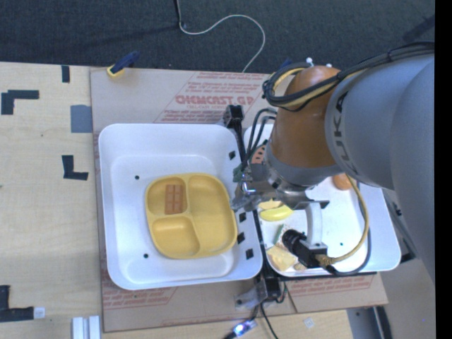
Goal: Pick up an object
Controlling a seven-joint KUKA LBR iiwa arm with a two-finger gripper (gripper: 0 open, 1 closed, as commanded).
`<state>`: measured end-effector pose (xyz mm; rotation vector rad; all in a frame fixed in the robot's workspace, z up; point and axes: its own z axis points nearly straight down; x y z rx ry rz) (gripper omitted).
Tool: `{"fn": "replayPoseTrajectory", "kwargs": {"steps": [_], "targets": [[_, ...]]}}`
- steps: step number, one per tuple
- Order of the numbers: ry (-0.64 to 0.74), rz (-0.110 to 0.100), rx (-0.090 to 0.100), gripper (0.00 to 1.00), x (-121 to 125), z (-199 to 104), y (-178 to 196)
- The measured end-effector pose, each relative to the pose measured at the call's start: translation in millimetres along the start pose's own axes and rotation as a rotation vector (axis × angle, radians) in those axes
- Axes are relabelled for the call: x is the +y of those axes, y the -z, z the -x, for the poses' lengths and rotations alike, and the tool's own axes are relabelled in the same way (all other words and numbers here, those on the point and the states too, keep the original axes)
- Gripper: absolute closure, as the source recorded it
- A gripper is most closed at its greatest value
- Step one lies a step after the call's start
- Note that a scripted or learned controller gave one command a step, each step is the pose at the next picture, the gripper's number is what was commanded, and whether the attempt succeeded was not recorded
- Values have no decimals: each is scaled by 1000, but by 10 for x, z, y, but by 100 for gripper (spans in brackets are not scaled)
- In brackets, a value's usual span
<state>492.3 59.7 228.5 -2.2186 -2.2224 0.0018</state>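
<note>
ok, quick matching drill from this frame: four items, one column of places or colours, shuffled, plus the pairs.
Items:
1. yellow divided tray
2. brown bar
3. orange band
4. blue and yellow clamp

Places:
A. on the bench's far edge, beyond the bins
B. lying in the left bin
C. in the tray's upper-left compartment
D. on the arm, over the right bin

Pairs: 1-B, 2-C, 3-D, 4-A
</note>
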Motion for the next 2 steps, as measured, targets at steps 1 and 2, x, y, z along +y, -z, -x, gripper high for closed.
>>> {"fn": "replayPoseTrajectory", "kwargs": {"steps": [1, 2], "targets": [[0, -3, -1, 100, -61, -108, -146], [0, -1, 0, 100, 62, -112, -93]]}}
